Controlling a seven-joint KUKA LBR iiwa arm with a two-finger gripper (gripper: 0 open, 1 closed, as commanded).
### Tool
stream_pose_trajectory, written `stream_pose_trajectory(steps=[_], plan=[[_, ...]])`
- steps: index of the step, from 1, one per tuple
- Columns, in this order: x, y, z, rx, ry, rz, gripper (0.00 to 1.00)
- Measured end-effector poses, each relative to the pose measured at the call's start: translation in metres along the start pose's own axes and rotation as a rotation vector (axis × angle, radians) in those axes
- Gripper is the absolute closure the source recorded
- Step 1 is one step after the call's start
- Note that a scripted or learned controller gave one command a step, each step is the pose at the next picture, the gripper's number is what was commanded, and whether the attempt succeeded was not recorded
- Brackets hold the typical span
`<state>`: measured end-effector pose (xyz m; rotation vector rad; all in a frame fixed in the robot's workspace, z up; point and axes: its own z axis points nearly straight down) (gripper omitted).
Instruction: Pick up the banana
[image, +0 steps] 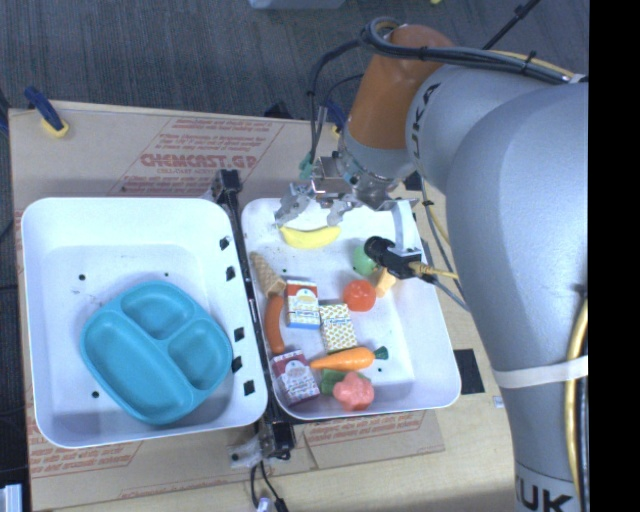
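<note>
Closest to the camera, a pink plastic toy (352, 391) sits at the near edge of the right white bin (435, 340), beside an orange plastic carrot (345, 359). At the bin's far end lies the curved yellow banana (310, 237), with the pincer (318, 203) spread just above it, fingers straddling but not gripping. Closing off-centre could skid the smooth fruit against the far wall, or catch only its tip.
</note>
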<state>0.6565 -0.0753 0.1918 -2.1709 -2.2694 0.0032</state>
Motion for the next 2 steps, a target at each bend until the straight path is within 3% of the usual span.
stream_pose_trajectory(steps=[2], plan=[[0.0000, 0.0000, 0.0000, 0.000, 0.000, 0.000, 0.00]])
